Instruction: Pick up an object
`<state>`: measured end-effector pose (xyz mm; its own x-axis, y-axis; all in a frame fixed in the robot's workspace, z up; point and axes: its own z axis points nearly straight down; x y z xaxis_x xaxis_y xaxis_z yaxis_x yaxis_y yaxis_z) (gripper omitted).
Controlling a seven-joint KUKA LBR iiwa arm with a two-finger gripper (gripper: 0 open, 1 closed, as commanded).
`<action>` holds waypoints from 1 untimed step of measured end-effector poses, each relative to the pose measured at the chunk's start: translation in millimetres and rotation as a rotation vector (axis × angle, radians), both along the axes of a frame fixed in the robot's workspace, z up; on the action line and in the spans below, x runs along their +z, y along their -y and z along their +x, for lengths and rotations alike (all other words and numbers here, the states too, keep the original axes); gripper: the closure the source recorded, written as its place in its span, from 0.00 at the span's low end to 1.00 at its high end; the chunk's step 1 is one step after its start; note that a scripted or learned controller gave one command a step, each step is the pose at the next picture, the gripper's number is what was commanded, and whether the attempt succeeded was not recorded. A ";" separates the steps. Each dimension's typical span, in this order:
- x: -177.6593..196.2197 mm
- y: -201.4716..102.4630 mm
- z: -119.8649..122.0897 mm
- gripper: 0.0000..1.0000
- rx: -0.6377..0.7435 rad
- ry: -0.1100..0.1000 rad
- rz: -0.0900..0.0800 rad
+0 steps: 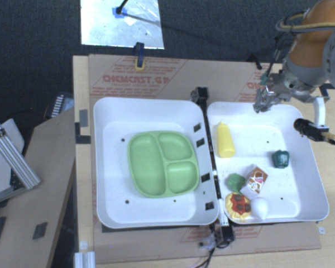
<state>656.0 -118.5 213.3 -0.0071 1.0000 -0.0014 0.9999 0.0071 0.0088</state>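
Observation:
My gripper (263, 103) hangs above the far rim of the right bin (307, 205), with nothing between its fingers. Inside that bin lie a yellow bottle (225, 139) near the left wall, a dark green pepper (280, 159) at the right, and a small green piece (235, 181). A red and white carton (256, 181), a white egg (259, 207) and a small pizza toy (238, 205) cluster near the front left corner. All of them lie well in front of the gripper.
The left bin (114, 205) holds a green divided plate (159, 163). A black clamp (201, 95) sits on the far end of the divider between the bins. A black fitting with a white bracket (308, 127) overhangs the right bin's far right rim.

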 end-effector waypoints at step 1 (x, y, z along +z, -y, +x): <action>64.8 0.9 1.6 1.00 0.000 -0.002 0.000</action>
